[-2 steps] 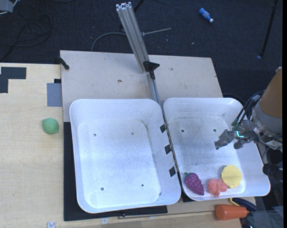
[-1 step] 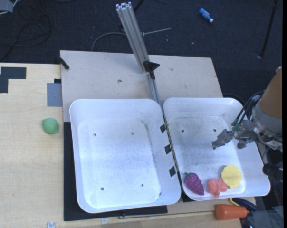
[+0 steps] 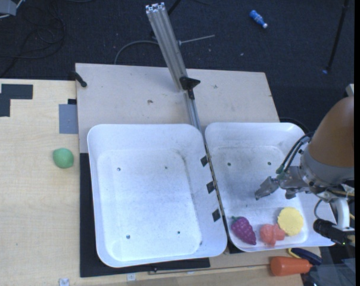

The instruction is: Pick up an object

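Three toy pieces lie along the front edge of the right bin (image 3: 251, 137): a purple grape bunch (image 3: 244, 230), an orange-red piece (image 3: 271, 233) and a yellow round piece (image 3: 291, 220). My gripper (image 3: 267, 189) hangs over the right bin's middle, reaching in from the right, just up and left of the yellow piece. Nothing shows between its fingers, and its tip looks narrow.
The left bin (image 3: 145, 192) sits beside the right one, with a metal rail (image 3: 171, 43) running back from their divider. A green ball (image 3: 63, 158) rests on the wooden bench at the left. An orange object (image 3: 290, 265) lies outside the right bin's front edge.
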You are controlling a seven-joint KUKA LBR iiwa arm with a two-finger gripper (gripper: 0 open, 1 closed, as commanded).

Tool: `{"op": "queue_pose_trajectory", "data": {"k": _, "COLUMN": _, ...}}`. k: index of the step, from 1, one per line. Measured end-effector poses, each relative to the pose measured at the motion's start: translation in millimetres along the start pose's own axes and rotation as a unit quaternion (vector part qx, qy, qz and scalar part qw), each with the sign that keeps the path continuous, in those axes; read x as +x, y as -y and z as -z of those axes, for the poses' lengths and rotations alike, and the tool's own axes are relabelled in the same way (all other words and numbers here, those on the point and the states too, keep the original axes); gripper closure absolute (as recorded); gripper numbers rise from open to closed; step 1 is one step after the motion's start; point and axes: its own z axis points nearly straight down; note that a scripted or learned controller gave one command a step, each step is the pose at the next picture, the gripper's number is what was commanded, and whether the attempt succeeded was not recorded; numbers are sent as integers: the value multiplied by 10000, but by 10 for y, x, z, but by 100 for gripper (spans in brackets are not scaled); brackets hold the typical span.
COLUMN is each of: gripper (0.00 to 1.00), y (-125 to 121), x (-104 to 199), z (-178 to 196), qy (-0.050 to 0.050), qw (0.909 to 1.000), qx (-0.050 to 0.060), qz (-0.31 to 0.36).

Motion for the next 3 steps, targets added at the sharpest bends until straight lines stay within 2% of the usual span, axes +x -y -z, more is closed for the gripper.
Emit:
{"op": "queue_pose_trajectory", "data": {"k": 1, "gripper": 0, "y": 11, "x": -35, "z": -432, "qy": 2, "qw": 10000, "qx": -7, "qz": -1}}
{"op": "queue_pose_trajectory", "data": {"k": 2, "gripper": 0, "y": 7, "x": -33, "z": -620, "qy": 7, "qw": 10000, "qx": -33, "qz": -2}}
{"op": "queue_pose_trajectory", "data": {"k": 3, "gripper": 100, "y": 3, "x": -45, "z": -507, "qy": 12, "qw": 10000, "qx": -45, "qz": -12}}
